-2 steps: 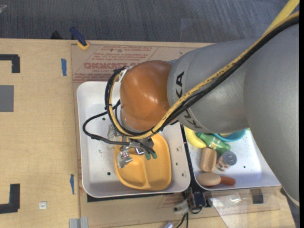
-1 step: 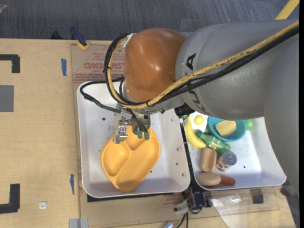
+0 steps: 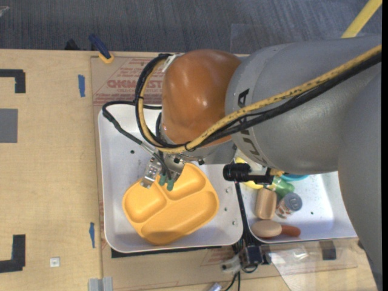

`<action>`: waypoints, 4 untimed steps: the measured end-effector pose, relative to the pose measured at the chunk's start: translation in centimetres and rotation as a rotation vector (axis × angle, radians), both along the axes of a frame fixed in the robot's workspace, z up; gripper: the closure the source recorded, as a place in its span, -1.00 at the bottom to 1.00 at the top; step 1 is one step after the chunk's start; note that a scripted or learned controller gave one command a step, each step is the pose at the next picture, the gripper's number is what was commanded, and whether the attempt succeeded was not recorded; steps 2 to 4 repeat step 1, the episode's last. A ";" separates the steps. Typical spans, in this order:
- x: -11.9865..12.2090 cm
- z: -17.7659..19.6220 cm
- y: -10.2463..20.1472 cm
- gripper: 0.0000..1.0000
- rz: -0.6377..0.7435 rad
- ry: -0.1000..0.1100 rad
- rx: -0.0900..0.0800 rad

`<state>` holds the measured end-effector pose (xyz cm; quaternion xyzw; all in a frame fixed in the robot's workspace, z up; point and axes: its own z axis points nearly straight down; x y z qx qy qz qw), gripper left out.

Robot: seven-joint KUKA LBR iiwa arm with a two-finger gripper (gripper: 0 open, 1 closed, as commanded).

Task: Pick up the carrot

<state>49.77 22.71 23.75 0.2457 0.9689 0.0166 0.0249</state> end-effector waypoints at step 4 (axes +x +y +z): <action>0.2 1.1 0.0 1.00 0.003 -0.007 0.000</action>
